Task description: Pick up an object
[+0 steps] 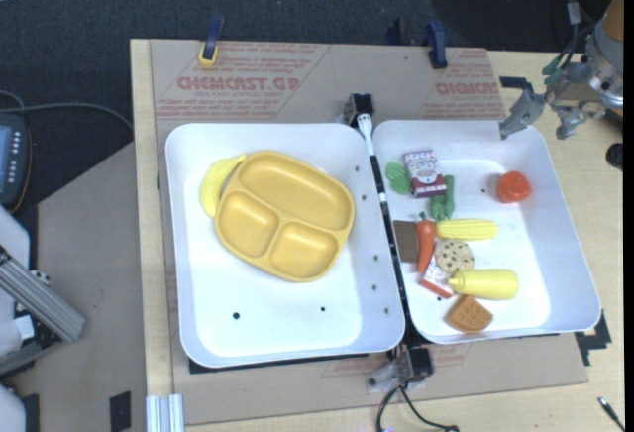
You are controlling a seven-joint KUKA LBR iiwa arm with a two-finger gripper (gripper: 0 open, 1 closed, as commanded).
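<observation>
My gripper (544,124) hangs open above the far right corner of the right bin (561,222), its two grey fingers spread with nothing between them. Below it in that bin lie a red tomato (513,186), a corn cob (467,229), an orange carrot (425,242), a yellow cylinder (486,283), a cookie (454,255), a brown waffle piece (468,315), a red-and-white packet (422,169) and a green leafy item (399,178). The tomato is the nearest piece, a short way toward the front and left of the fingers.
The left bin (198,301) holds a yellow divided plate (284,215) lying over a yellow round plate (213,184). Blue clamps (435,45) and a yellow clamp (209,52) grip the cardboard's far edge. A black divider strip (381,212) runs between the bins.
</observation>
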